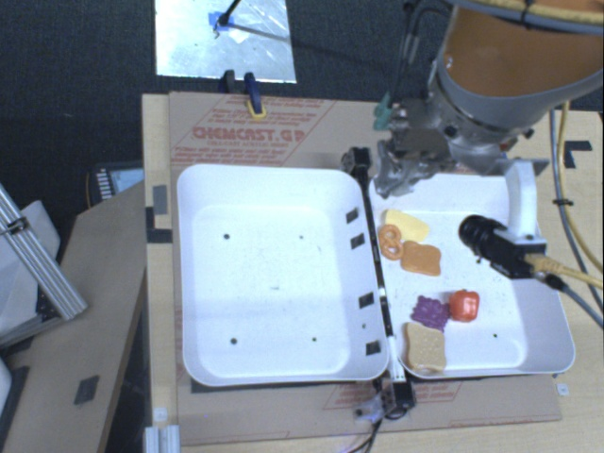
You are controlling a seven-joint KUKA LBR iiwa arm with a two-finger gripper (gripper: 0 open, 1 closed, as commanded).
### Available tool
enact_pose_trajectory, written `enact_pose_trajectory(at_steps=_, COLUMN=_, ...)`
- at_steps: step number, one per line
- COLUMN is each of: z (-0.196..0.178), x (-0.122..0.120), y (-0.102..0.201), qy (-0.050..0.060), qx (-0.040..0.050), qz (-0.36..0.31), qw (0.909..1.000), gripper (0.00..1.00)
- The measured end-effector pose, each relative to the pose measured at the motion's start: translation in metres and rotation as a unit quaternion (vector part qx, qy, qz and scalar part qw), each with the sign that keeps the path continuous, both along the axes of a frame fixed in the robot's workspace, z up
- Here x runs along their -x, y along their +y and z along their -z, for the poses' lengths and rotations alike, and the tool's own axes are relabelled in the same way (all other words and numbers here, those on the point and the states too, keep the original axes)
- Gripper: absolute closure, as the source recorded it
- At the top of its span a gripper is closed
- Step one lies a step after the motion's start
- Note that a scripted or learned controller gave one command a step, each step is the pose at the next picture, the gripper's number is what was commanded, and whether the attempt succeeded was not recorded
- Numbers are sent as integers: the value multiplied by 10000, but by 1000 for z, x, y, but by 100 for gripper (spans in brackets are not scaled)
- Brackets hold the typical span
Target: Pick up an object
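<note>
The arm's gripper (404,173) hangs over the back corner of the right bin (543,343); whether it is released or clenched I cannot tell. Nothing shows in its grasp. The toy foods lie nearer the camera than the gripper: yellow wedge (408,225) closest, then the bread slice (426,348). A good descent probably stays off the dividing rim; the left bin (274,272) offers open room.

Both bins (274,281) were plain white with black clips along their shared edge. The toy food in the right bin was yellow cheese (407,224), an orange pretzel (390,243), tan bread (426,348), purple grapes (430,312) and a red tomato (463,305). The cardboard (250,132) was tan with red lettering.
</note>
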State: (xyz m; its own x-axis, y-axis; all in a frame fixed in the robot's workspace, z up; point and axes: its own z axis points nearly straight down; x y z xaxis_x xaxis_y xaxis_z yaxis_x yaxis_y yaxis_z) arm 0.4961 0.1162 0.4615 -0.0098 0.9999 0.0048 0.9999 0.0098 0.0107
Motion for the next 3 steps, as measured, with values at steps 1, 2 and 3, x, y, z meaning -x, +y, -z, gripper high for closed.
enact_pose_trajectory(at_steps=1, z=-20, x=-2, y=61, qy=32, qx=7, qz=-1, qw=10000, gripper=100)
enact_pose_trajectory(at_steps=2, z=-41, x=-8, y=107, qy=32, qx=6, qz=7, qw=10000, gripper=100)
enact_pose_trajectory(at_steps=3, z=-51, x=-9, y=105, qy=33, qx=10, qz=2, qw=10000, gripper=100)
